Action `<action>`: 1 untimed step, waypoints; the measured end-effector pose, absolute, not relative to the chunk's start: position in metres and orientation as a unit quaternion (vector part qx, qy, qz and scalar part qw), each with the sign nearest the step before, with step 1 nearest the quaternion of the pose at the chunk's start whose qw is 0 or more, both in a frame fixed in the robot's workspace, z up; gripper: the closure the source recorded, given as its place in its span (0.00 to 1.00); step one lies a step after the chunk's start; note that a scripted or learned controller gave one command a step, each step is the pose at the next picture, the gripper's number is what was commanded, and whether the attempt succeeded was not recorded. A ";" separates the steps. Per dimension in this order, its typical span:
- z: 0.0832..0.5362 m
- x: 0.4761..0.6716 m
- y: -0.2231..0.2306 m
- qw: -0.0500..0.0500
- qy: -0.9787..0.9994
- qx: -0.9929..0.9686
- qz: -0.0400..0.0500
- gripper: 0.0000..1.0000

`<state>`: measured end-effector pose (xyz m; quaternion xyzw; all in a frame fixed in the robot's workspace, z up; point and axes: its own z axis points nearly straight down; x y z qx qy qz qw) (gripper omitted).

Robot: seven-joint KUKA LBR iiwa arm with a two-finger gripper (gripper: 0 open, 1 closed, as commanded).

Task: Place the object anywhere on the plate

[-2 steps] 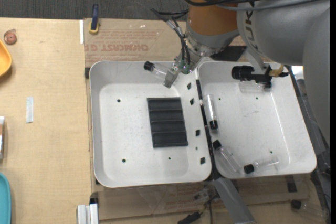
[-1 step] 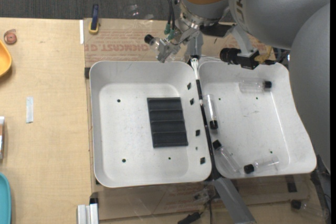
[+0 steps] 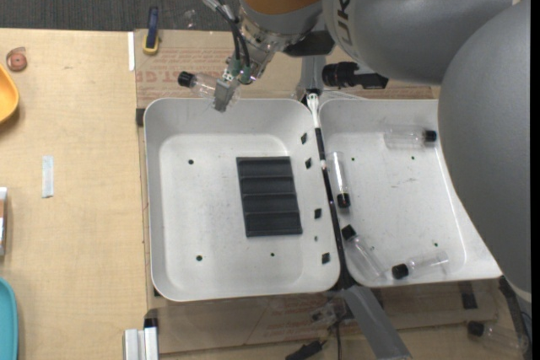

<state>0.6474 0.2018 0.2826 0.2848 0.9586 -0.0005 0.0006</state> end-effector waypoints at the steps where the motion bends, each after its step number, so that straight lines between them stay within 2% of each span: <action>1: 0.268 0.646 0.228 0.000 0.951 0.309 -0.001 1.00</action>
